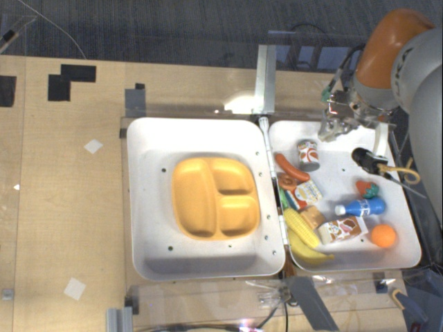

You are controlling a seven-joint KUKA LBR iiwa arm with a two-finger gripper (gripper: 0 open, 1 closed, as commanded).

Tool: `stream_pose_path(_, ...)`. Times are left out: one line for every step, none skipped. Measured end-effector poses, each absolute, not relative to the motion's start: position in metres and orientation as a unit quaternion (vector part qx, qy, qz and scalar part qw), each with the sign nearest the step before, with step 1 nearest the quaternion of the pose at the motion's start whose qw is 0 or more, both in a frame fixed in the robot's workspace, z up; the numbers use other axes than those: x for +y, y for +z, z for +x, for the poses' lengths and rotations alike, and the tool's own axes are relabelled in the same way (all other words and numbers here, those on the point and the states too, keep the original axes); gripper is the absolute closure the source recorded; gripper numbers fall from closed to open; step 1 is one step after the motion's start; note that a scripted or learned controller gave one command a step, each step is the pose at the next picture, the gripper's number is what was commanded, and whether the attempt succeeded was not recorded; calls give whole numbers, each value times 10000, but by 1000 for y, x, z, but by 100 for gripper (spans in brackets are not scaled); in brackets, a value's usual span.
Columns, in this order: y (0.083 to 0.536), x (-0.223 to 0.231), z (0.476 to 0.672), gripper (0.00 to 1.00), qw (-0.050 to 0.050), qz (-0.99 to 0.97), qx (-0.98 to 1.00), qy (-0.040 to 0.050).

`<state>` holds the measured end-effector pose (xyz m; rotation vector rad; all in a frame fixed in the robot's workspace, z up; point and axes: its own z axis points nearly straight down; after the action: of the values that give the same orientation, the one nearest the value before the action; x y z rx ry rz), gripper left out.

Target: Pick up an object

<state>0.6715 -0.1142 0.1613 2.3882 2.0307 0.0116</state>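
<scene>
- The near end of the right bin (414, 258) is where things pile up: a banana (304, 242) against the near-left wall, a corn cob (300, 225) touching it, a small carton (342, 231) just right of those, and an orange (383, 236) by the near-right corner.
- The orange sits a little apart from the carton, so I judge it an easier pick than the banana, which is pressed to the wall.
- Mid-bin: a blue bottle (361, 207) lies on its side, with a red-and-green piece (367, 187) just beyond it. A sausage (291, 169) lies along the left wall.
- Farther in, a small can (309, 153) stands upright with bare floor around it. It is the thing nearest to me and I judge it the best target: come straight down over it, fingers on either side, and close low on its body.
- The left bin (142, 206) holds a yellow tray (214, 196); nothing there needs me.
- Farthest: my gripper (338, 126) hangs over the far edge of the right bin, just right of and beyond the can, not touching it. My fingers hold nothing; how far apart they stand I cannot tell.
</scene>
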Motion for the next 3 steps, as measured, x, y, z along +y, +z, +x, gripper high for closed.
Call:
stream_pose_path(160, -115, 671, 0, 27, 7621, 6474, 25)
stream_pose_path(120, -157, 679, 0, 150, 6576, 7532, 96)
stream_pose_path(180, -181, 672, 0, 67, 5803, 8143, 27)
